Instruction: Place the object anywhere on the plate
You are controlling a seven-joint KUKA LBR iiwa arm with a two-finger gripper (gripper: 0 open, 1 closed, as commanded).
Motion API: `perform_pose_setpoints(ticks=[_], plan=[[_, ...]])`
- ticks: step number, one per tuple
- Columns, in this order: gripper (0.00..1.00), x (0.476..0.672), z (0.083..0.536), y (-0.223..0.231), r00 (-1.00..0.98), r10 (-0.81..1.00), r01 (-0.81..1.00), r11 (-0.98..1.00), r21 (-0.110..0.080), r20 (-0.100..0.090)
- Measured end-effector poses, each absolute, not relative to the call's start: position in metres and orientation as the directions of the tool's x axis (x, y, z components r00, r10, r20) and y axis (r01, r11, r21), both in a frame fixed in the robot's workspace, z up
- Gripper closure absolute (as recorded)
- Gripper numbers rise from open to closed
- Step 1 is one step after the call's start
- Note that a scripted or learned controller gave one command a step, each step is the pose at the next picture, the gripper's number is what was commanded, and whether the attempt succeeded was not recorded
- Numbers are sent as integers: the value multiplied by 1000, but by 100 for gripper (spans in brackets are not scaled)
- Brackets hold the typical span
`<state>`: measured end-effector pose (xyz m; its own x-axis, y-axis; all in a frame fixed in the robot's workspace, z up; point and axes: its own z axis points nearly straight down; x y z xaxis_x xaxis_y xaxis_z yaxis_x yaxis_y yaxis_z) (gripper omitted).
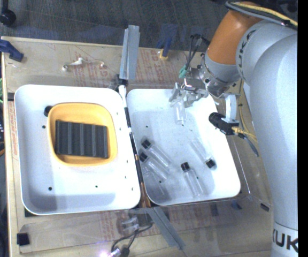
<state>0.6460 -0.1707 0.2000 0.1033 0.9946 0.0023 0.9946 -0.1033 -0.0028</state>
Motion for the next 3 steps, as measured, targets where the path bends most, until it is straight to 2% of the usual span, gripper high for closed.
perform_pose_setpoints(ticks=[1, 2, 3], plan=[[100, 622, 182, -111, 28, 1000, 1000, -28, -6, 1], [100, 615, 191, 4, -81, 997, 997, 81, -6, 1], [0, 615, 191, 3, -80, 997, 997, 80, -6, 0]])
